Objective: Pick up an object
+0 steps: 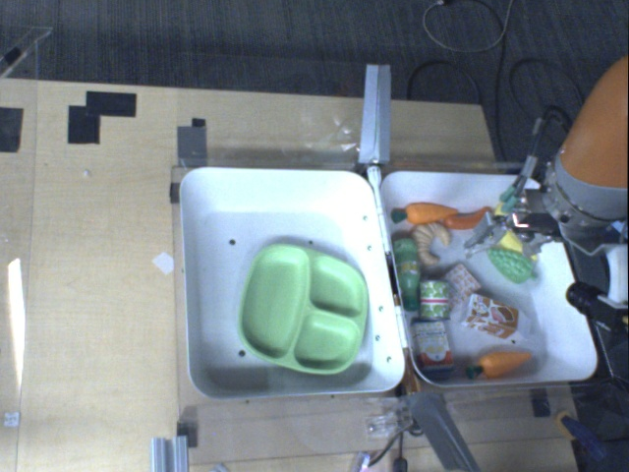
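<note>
Camera view, looking down at a slant on two white bins side by side on a pale wooden bench [88,264].

Left bin [211,214]: one green divided tray [305,308], three compartments, lying slightly tilted toward the bin's near right corner.

Right bin [580,357]: cluttered with small toy food. Orange carrot [432,212] along the far wall, a tan curled piece [430,237] just below it. Green can [433,299] near the left wall, a dark green item [405,261] above it, a red-labelled jar [431,342] below it. Two small printed packets [479,303] in the middle, touching or nearly so. Second orange carrot [503,364] by the near wall. Yellow-green corn cob [513,262] toward the right side, close under the arm.

Arm in from the right, orange band [600,136] above grey wrist. Gripper [503,226] low over the far right part of the right bin, just beside the corn cob and the first carrot's tip. Fingers too tangled with cables and glare: cannot tell whether open or closed. Nothing clearly seen between them.

Dark floor with cables [472,18] beyond the bench.
</note>
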